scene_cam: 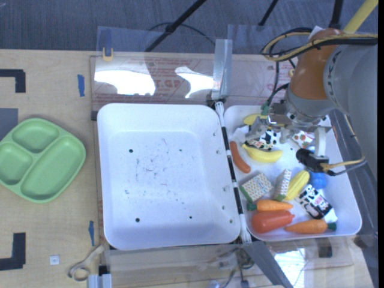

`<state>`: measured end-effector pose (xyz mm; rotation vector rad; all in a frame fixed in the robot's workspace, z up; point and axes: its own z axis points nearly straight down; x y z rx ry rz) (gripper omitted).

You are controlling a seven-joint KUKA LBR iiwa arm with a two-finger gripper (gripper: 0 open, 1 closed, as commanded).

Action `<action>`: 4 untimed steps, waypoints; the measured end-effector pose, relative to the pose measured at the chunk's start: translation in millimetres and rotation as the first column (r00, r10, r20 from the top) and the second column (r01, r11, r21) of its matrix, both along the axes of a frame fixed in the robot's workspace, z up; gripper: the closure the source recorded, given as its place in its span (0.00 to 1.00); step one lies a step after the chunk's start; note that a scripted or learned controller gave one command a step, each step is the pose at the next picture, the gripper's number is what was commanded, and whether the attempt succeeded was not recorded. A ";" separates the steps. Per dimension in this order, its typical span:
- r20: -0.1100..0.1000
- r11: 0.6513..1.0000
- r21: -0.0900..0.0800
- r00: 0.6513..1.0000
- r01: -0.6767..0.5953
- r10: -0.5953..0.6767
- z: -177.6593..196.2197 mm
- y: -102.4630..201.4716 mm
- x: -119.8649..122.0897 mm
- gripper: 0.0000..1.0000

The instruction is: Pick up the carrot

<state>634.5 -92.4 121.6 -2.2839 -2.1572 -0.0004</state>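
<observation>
Nearest me, a carrot [307,225] lay along the front wall of the right bin [350,212], just beside a red pepper [271,221], with a second carrot [275,206] touching the pepper's far side. I saw the gripper [277,120] low over the bin's far end, above a banana [263,154] and a cow toy [266,139], well apart from both carrots. I could not tell its opening or whether it had anything. The left bin [162,173] sat alongside, a green plate [39,158] beyond it.
</observation>
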 end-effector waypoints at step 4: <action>0.001 0.995 -0.001 0.995 -0.098 0.098 16.2 1.5 32.8 0.00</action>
